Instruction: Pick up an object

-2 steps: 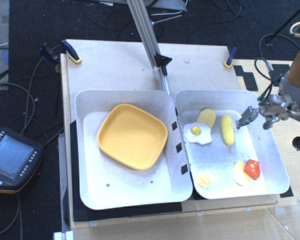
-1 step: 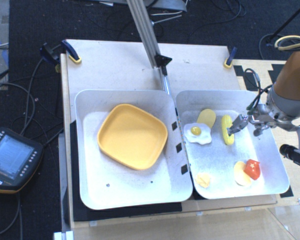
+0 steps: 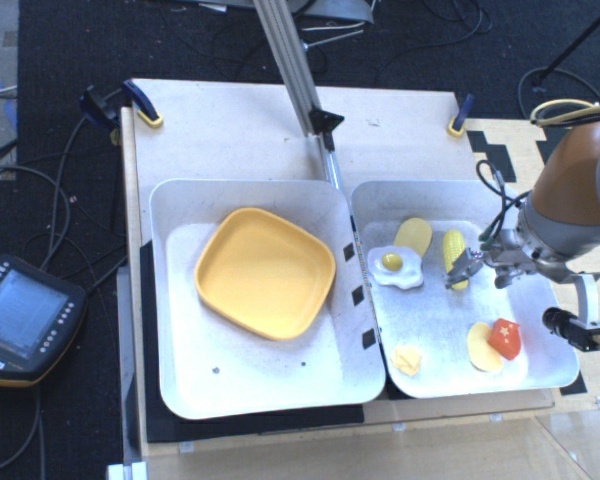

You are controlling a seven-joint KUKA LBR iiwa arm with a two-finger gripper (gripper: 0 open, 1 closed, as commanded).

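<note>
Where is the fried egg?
The fried egg lies in the right bin, near its left wall, below the yellow slice and left of the corn.

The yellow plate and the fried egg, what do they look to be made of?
The yellow plate looks like moulded plastic: one flat colour, rounded corners, a dull sheen. The fried egg is probably a plastic or rubber toy, with a smooth white edge and an evenly yellow yolk; which of the two I cannot tell.
</note>
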